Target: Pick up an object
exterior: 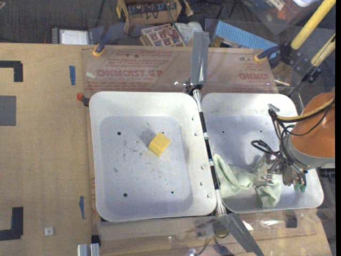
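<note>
Two bins on worktop: pincer (270, 170) sits low over the pale green cloth (240, 179) in right bin (240, 108), presumably for a grab; grip state unclear.

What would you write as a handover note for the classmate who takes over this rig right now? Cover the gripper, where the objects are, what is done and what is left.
Gripper: low in the right bin, down at the pale green cloth. Whether its fingers are open or shut cannot be told.
Objects: the cloth lies crumpled along the near side of the right bin. A yellow block sits alone near the middle of the left bin.
Done: the arm has reached the cloth.
Left: no grasp is confirmed and nothing is lifted. Check the grip on the cloth, then raise it.
</note>
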`<control>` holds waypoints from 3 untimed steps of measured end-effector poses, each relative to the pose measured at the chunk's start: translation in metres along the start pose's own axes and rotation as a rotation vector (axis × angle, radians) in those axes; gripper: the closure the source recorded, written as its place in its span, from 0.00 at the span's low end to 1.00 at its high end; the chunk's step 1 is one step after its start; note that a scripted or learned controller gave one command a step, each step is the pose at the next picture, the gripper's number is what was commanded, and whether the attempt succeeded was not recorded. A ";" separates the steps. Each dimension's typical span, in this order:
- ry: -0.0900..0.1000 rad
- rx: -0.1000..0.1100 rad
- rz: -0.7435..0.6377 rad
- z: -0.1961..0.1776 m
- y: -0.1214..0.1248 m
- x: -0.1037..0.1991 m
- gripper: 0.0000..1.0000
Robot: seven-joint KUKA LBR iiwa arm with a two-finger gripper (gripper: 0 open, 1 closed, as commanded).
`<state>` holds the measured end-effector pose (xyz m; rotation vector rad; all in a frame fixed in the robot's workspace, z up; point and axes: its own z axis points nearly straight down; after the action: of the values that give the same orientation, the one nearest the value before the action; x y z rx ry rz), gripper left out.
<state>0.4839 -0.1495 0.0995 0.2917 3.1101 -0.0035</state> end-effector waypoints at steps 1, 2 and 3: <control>0.011 -0.003 -0.353 -0.078 -0.011 0.000 1.00; 0.013 0.002 0.341 0.012 0.010 -0.020 1.00; 0.009 0.001 0.341 0.001 0.010 -0.021 1.00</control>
<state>0.5064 -0.1436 0.0984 0.8171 3.0242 0.0004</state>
